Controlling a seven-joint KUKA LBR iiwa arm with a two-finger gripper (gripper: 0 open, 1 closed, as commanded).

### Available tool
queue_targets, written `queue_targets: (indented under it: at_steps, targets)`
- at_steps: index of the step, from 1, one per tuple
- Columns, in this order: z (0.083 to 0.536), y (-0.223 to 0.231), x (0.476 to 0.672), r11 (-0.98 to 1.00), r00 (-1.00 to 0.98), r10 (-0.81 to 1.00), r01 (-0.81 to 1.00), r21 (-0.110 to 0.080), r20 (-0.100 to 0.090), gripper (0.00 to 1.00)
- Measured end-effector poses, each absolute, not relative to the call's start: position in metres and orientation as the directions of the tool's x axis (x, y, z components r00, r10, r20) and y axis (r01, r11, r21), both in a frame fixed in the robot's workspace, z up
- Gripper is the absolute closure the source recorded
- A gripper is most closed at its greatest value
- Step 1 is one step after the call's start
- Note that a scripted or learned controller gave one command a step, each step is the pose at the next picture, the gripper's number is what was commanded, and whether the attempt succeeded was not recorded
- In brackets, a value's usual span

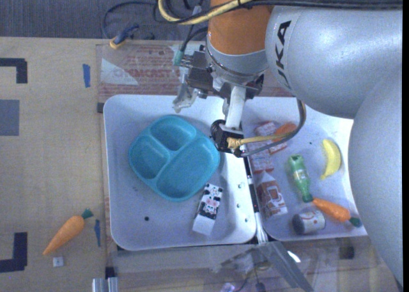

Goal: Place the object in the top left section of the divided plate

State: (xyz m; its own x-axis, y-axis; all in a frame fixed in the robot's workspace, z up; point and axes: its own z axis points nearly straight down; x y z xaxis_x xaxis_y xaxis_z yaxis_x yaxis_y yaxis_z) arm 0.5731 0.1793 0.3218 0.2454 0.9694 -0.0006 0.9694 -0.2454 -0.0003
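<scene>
We see the grey-and-orange robot arm (255,22) reaching over the bench (51,156), its two-finger gripper (184,98) hanging just above the far edge of the left shallow white bin (121,124). We cannot tell whether the gripper is spread, pressed together or pinching anything.

The blue plastic divided plate (174,156) lies flat near the middle of that bin, just below the gripper and apart from it. A white toy milk carton with black cow patches (208,209) lies near the bin's near edge, just beside the plate's rim.

In the right shallow white bin (319,188) we note a yellow toy banana (330,156), a green toy bottle (298,177), an orange toy carrot (335,210) and a grey toy can (308,222).

A second orange toy carrot (64,233) rests on the bench, off the left bin's near left corner.
</scene>
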Motion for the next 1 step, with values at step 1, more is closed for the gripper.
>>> queue_targets:
  at_steps: [1]
  targets:
    - [0.1941,0.2258,0.5464,-0.358,0.358,0.934,0.934,-0.003,-0.001,0.00]
